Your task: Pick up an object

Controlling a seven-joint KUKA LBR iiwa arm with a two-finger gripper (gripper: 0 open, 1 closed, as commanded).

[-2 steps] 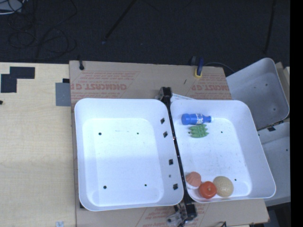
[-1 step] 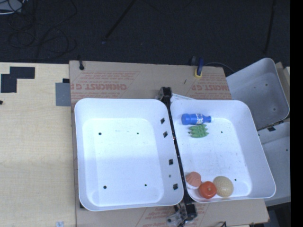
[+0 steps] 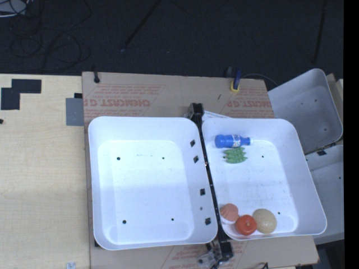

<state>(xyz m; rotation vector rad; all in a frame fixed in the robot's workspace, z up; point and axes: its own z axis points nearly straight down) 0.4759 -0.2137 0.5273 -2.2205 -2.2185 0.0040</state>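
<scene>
I see right bin (image 3: 291, 167) holding all candidates: blue bottle (image 3: 232, 141) near its far wall, green toy (image 3: 235, 156) just beside bottle, three round fruits at near wall. Gripper state: cannot tell. I'd target bottle, approach crosswise to its length.

Arm (end effector too) stands off the bins (image 3: 95, 150).

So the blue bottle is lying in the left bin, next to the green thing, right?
Not quite. The blue bottle is lying in the right bin, not the left one. The camera view shows it near that bin's far edge, with the green thing just beside it, as you said.
</scene>
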